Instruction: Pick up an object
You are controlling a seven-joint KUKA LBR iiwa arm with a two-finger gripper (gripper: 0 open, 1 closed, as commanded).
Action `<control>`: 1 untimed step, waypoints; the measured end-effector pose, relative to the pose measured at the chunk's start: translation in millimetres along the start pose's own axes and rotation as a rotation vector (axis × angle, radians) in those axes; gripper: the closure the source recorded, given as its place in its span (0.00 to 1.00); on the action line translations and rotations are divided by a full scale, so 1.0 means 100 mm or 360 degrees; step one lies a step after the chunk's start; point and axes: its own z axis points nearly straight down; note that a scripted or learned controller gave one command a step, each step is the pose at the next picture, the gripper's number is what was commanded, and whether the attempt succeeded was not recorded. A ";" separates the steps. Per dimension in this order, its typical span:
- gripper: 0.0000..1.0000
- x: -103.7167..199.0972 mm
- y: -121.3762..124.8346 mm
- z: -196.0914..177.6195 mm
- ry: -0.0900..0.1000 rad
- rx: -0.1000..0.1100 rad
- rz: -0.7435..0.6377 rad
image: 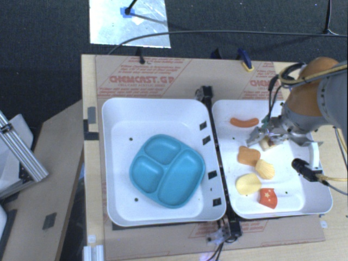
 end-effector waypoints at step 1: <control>0.00 -0.01 0.04 -0.03 -0.0002 -0.0010 -0.0001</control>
